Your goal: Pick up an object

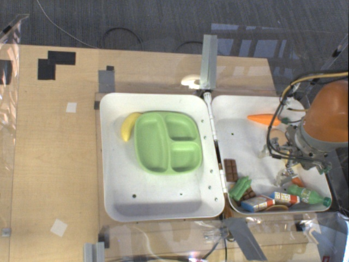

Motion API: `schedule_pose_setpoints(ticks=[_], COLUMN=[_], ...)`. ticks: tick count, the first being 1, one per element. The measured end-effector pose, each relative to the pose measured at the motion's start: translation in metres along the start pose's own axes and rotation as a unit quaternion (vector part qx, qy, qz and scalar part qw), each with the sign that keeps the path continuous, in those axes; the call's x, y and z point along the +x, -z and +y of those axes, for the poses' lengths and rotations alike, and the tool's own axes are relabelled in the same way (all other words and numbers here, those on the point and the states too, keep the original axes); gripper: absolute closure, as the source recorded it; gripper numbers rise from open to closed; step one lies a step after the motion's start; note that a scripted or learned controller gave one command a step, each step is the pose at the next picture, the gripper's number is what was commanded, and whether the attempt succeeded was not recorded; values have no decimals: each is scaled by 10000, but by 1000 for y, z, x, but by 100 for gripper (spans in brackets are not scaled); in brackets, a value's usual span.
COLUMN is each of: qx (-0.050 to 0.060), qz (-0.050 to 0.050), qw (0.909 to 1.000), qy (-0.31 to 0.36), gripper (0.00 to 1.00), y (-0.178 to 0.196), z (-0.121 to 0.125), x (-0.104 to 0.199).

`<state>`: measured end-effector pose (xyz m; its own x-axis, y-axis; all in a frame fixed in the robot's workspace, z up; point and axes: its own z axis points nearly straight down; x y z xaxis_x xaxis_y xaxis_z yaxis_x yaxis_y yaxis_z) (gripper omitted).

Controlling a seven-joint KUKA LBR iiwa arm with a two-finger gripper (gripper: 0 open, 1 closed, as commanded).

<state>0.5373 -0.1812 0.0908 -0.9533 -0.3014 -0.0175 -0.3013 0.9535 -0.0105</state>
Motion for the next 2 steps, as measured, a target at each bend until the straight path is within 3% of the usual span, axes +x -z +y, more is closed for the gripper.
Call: schedule_pose_setpoints(ticks=[1, 2], qx=[-36, -9], qz=[23, -43], qw=[9983, 9983], qy=[-574, -582], gripper=[0, 100], y=[-4, 11], z=[-4, -7], x=[-131, -134])
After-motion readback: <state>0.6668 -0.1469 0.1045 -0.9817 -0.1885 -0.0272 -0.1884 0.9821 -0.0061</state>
